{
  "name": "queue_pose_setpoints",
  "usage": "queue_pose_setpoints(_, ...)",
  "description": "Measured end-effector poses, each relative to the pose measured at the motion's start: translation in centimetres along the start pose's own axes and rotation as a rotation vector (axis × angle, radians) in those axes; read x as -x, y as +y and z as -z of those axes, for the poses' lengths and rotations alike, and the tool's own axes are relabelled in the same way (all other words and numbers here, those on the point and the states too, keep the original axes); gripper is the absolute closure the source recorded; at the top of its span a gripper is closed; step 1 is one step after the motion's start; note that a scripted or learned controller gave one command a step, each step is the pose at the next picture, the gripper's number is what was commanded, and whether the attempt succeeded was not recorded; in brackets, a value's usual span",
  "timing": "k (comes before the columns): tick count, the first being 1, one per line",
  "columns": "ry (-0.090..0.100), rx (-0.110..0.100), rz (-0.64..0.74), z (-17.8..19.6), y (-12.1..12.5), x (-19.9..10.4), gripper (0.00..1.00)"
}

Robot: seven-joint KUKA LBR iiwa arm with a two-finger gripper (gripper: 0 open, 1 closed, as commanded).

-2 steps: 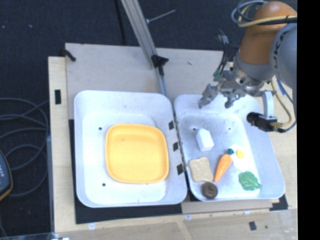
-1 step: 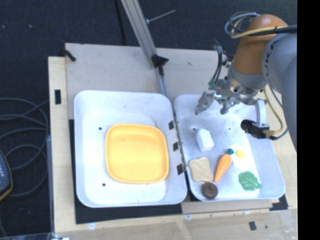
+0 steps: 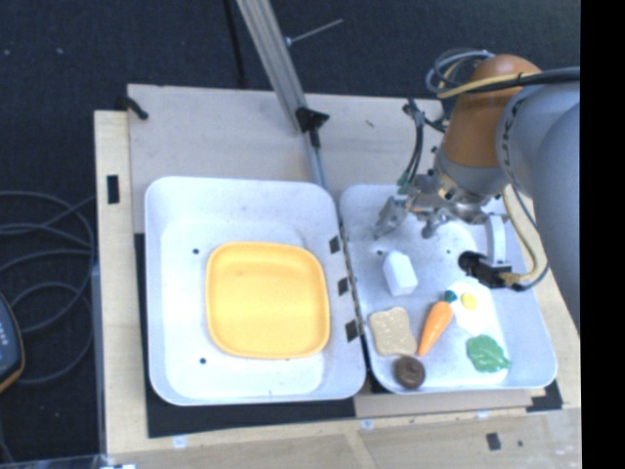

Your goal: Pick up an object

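My gripper (image 3: pixel 407 225) hangs over the back part of the right bin (image 3: pixel 527 360), below the orange band of the arm. Its two fingers stand apart and nothing is between them. A small white block (image 3: pixel 397 272) lies just in front of the gripper, apart from it. Further forward lie a slice of toast (image 3: pixel 392 330), an orange carrot (image 3: pixel 436 326) with a green top, a fried egg (image 3: pixel 474 306), a green leafy piece (image 3: pixel 486 353) and a brown round piece (image 3: pixel 409 371).
The left bin (image 3: pixel 176 223) holds a yellow square plate (image 3: pixel 267 299). A metal rod (image 3: pixel 275 57) slants down from the top to the gap between the bins. A black cable end (image 3: pixel 479 262) hangs off the arm over the right bin.
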State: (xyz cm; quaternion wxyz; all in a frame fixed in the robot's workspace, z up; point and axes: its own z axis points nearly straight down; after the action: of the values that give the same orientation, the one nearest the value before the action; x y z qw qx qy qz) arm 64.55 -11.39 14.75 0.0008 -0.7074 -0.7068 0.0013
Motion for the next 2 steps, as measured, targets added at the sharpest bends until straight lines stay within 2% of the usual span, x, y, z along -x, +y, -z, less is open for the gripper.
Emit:
queue_pose_setpoints(1,0.001,0.005,-0.001,1.3,0.1,0.0,1.00)
queue_pose_setpoints(2,0.000,0.008,0.000,6.0,0.7,0.7,1.00)
